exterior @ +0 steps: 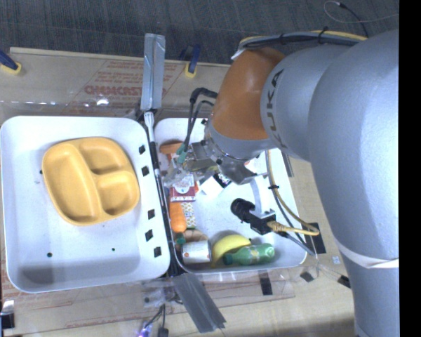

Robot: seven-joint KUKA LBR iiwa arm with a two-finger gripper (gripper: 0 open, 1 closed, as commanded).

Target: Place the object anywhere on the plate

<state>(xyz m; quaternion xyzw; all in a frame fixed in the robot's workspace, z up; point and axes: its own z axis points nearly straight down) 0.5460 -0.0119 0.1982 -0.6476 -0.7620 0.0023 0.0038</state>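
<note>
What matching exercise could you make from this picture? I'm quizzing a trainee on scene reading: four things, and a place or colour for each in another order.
Things:
1. plate
2. banana
3. green bottle
4. carrot

Descriptions:
A. orange, along the right bin's left wall
B. yellow with three compartments, in the left bin
C. lying at the right bin's near edge, just right of the banana
D. yellow and curved, near the right bin's bottom edge

Pairs: 1-B, 2-D, 3-C, 4-A

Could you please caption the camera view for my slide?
Arm reaches into right bin of cluttered items; yellow plate waits in left bin.
</note>
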